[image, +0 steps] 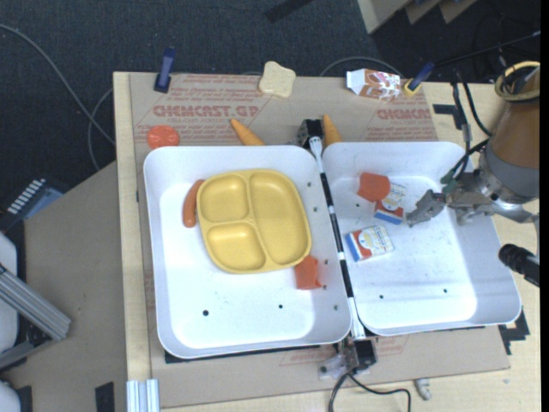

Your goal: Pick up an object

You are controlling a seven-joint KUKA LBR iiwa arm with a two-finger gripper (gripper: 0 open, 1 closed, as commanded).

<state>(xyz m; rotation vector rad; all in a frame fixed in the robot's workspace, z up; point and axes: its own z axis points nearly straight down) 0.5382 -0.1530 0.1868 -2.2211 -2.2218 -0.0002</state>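
White right bin [480, 307] holds the carton [371, 243], lying below-left of the pincer [422, 209], long axis roughly left-right. Pincer state: cannot tell. Nothing visibly held.

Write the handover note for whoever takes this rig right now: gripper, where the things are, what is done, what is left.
Gripper: low in the right bin, beside the cartons; whether it grips anything cannot be made out.
Right bin: orange block near the back, small carton just in front of it, red and white carton nearer the middle.
Left bin: yellow divided plate, toy sausage at its left edge, orange piece at its front right corner.
Done: arm brought down over the right bin's things.
Left: no object visibly lifted; the pick remains.
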